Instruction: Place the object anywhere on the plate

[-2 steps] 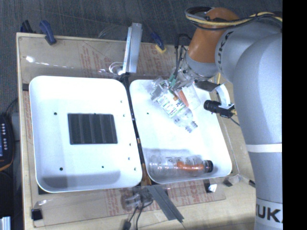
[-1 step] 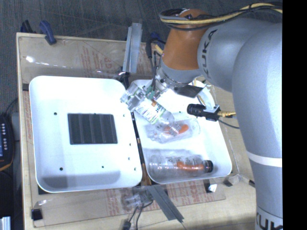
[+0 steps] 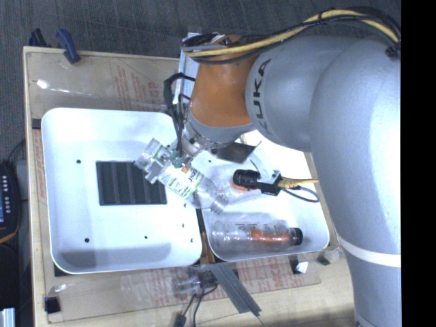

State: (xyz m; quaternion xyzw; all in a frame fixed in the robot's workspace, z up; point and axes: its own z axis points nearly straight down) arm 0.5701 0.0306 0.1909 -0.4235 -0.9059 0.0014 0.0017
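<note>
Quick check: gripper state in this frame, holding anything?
Gripper: over the bins' shared edge beside a clear plastic bottle; open or shut cannot be told.

arm [image 3: 300, 67] covers far part of right bin [image 3: 317, 213], its far rim hidden; arm body cut off by right edge; pincer [image 3: 160, 161] small and cluttered at seam between bins, finger state can't be told; clear bottle [image 3: 193, 182] under it see-through, outline blurred against white, contact with pincer unclear; dark device [image 3: 5, 199] at left cut by picture edge; tabletop [image 3: 102, 80] near-left corner cut off; parts at near edge between bins too small to tell
</note>
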